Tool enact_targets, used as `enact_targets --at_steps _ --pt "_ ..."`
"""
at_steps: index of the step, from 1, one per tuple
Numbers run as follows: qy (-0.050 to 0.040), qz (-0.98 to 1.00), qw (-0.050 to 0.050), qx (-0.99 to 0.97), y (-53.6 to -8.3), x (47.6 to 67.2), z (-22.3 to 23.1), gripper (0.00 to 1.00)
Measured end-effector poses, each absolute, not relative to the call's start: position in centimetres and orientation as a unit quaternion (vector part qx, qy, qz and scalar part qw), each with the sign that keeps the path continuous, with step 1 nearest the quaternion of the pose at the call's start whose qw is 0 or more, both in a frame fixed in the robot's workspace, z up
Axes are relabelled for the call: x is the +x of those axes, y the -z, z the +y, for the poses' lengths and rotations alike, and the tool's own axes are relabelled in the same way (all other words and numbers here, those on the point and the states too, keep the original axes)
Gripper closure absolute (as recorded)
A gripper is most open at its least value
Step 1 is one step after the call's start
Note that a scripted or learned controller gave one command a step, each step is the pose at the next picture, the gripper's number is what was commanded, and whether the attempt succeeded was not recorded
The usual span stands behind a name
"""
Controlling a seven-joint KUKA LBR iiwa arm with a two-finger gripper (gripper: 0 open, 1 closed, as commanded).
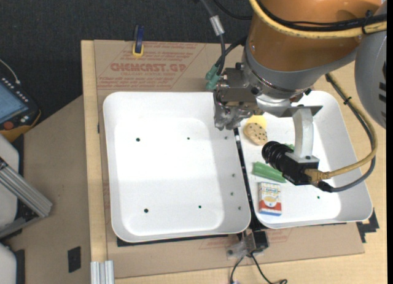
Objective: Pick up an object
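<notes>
My gripper (226,119) hangs low over the divider between the two white bins, at the right bin's (344,154) back left corner. Just right of it lies a round tan cookie-like piece (255,132) with a yellow item (259,120) tucked behind it. A green object (268,171) lies nearer the front along the left wall. In front of that sits a small red, white and blue box (269,198). Nothing shows between the gripper's tips.
The left bin (123,154) stands beside the right one on a cardboard sheet (153,62). A blue and yellow clip (139,42) sits at the sheet's back edge. The bulky orange and grey arm (307,19) overhangs the right bin's back.
</notes>
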State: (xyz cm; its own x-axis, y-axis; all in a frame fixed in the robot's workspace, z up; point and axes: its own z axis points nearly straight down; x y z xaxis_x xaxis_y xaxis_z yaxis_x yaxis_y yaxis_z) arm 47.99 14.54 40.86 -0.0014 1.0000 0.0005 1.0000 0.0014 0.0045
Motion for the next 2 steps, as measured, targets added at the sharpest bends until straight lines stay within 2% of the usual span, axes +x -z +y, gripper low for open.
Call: enact_targets --at_steps 2 --pt "-0.0032 0.708 0.003 0.706 -42.9 48.1 14.7 1.0"
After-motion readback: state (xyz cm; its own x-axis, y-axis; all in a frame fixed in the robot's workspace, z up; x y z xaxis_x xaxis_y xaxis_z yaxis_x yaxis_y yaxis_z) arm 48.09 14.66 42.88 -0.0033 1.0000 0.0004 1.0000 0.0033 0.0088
